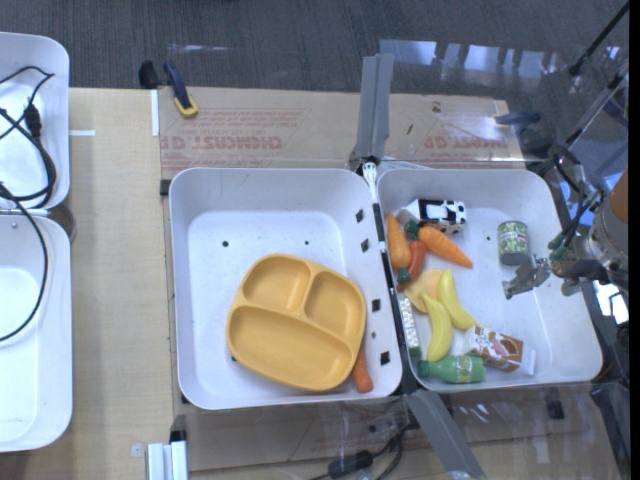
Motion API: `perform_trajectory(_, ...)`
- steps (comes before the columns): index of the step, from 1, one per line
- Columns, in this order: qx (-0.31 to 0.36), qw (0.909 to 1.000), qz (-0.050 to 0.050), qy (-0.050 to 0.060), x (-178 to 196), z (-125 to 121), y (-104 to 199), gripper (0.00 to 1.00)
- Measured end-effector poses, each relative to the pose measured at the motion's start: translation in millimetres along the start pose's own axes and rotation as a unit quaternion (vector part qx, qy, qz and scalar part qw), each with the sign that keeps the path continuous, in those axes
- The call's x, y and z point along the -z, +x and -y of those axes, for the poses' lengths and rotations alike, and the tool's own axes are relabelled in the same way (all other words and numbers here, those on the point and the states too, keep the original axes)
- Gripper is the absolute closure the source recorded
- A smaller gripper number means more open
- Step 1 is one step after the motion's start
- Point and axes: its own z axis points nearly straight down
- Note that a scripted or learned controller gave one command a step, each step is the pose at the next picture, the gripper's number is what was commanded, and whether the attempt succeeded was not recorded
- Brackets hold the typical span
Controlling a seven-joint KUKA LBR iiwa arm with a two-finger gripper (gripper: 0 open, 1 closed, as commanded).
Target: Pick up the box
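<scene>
Box (497, 348) lay flat near the front edge of the right bin (575, 308), towards the right corner. It looked like a small carton, brown and white print with some red. Its left end sat just beside the green bottle (455, 369) and close to the lower banana (438, 334). Right end had bare bin floor around it.

Gripper (527, 276) hung over the right bin, up and right of the box and well apart from it, just below the green can (512, 240). Fingers appeared spread, nothing between them.

My read on handling: thin card, light, probably hollow or near it. Stiff enough along the edges, but the broad faces would cave under a hard squeeze. Printed surface likely a bit slick. Lying flat it gave little height to bite on, so a top-down pinch had to go across the narrow width, not along the length.

I'd have taken it near the middle or slightly towards the right end, away from the bottle and banana, so a finger didn't snag them. Moderate grip force. Main risk I saw: fingers sliding off the low edges, or nudging the box into the bin wall.
</scene>
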Motion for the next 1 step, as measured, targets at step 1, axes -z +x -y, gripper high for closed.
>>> perform_trajectory(1, 0.006, 1.0, 0.0, -0.001, -124.5, -50.0, 70.1, 0.0)
